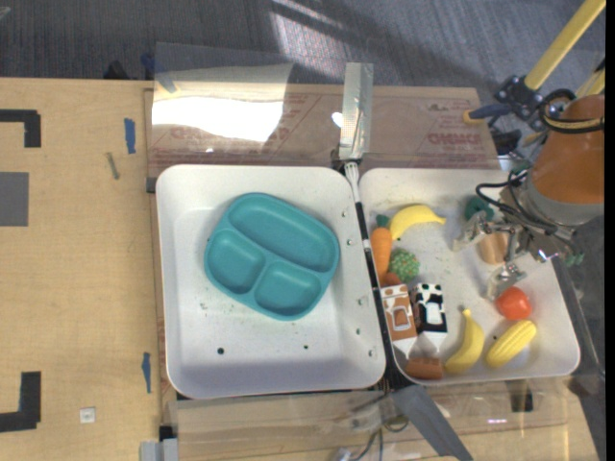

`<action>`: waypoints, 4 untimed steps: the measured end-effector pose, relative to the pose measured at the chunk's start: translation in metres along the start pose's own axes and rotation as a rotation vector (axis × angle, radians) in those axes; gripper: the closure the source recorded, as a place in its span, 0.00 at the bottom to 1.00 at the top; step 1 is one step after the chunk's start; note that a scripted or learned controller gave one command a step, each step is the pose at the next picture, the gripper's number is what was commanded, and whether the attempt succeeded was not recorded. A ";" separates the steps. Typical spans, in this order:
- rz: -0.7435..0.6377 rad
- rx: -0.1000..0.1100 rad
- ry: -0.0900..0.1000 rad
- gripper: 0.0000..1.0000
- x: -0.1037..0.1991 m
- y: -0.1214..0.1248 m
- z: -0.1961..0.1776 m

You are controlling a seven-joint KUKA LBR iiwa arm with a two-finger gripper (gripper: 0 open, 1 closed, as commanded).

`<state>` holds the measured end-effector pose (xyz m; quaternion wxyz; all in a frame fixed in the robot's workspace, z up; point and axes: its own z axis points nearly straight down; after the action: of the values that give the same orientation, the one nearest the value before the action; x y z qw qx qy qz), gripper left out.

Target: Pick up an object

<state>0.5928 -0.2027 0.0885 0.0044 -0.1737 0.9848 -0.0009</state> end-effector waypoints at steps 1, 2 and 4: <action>-0.103 0.000 -0.002 0.00 -0.057 -0.010 0.001; -0.065 0.000 0.000 0.00 -0.073 0.054 0.000; 0.122 -0.013 0.039 0.00 -0.094 0.056 -0.001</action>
<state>0.6620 -0.1177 0.0901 -0.0159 -0.1132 0.9934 0.0022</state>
